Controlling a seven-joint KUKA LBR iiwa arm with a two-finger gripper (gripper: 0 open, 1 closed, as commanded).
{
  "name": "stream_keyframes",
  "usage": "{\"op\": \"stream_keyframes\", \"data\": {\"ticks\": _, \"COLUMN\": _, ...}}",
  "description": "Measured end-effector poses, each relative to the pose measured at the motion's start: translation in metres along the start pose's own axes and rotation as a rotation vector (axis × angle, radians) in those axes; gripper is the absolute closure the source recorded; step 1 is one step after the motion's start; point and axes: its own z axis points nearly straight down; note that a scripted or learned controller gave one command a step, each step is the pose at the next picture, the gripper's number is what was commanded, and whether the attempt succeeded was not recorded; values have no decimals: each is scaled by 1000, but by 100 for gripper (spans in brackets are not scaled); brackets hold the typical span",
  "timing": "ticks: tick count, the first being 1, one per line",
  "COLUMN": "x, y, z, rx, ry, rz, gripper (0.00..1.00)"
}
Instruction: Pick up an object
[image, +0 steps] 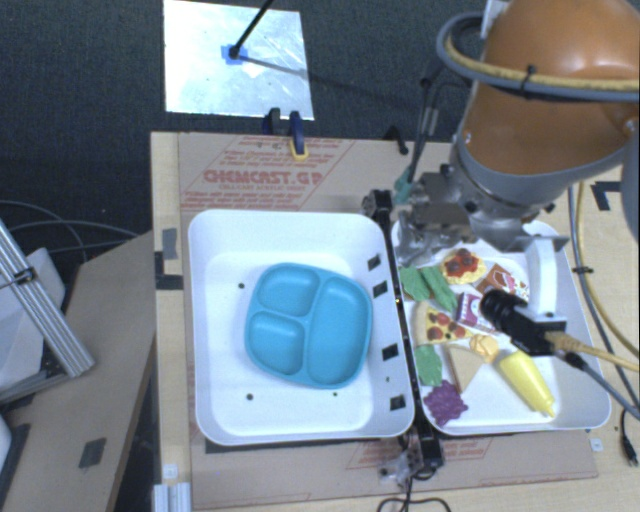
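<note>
The grey arm (540, 110) with its orange band reaches in over the right bin (588, 402), and the gripper (432, 222) hangs above that bin's far left corner, close to the divide between the two bins. Whether it is open or closed cannot be told from here, as the wrist hides much of it, and nothing can be seen held in it. The things to pick lie in the right bin as a loose cluster of toy foods. A round red-topped piece (462, 266) sits just in front of the gripper, and a green leafy piece (428, 284) lies beside it on the left. Nearer the camera comes a pizza slice (437, 325) with red dots, then a tan wedge (466, 366) and a small green piece (430, 366) against the left wall. A purple bunch of grapes (448, 402) rests at the near left corner, while a yellow tapered piece (527, 380) lies to its right, tilted toward the near rim. The left bin (205, 300) holds one thing, a blue divided plate (308, 325) lying flat near its middle. Both bins rest on a cardboard sheet (260, 172) with red print that covers the worktop (120, 300).
</note>
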Motion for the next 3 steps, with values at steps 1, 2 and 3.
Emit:
{"op": "stream_keyframes", "data": {"ticks": 1, "x": 0, "y": 1, "z": -11, "rx": -2, "ry": 0, "rz": -4, "gripper": 100}}
{"op": "stream_keyframes", "data": {"ticks": 2, "x": 0, "y": 1, "z": -22, "rx": -4, "ry": 0, "rz": -7, "gripper": 100}}
{"op": "stream_keyframes", "data": {"ticks": 3, "x": 89, "y": -2, "z": -121, "rx": -5, "ry": 7, "rz": -3, "gripper": 100}}
